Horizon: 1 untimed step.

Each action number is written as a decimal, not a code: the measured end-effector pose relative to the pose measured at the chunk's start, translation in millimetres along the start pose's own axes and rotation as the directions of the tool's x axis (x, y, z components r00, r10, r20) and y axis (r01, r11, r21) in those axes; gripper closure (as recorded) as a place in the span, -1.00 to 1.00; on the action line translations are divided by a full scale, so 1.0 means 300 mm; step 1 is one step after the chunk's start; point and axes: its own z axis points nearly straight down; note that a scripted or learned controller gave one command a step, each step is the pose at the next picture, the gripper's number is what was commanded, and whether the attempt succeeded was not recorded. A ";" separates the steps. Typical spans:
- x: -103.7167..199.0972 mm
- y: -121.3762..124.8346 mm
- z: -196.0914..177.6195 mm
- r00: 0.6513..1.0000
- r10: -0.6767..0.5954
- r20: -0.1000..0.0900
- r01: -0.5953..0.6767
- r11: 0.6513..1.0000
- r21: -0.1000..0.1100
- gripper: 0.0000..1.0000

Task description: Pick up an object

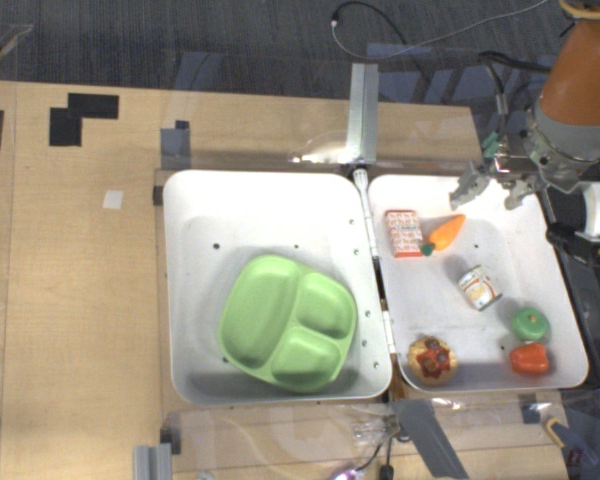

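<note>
The right bin holds several small items: a red-and-white carton, an orange carrot, a small white can, a green apple-like fruit, a red pepper and a round brown-red pastry. My gripper hangs over the bin's far edge, up and to the right of the carrot. Its two fingers are spread apart with nothing between them. The arm's orange band sits above it at the upper right.
The left bin holds a green divided plate toward its front. A metal post rises at the back between the bins. Black cables run behind the bench at the top.
</note>
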 end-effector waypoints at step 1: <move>-0.083 0.034 0.393 0.996 -0.086 0.000 0.086 0.996 0.001 -1.00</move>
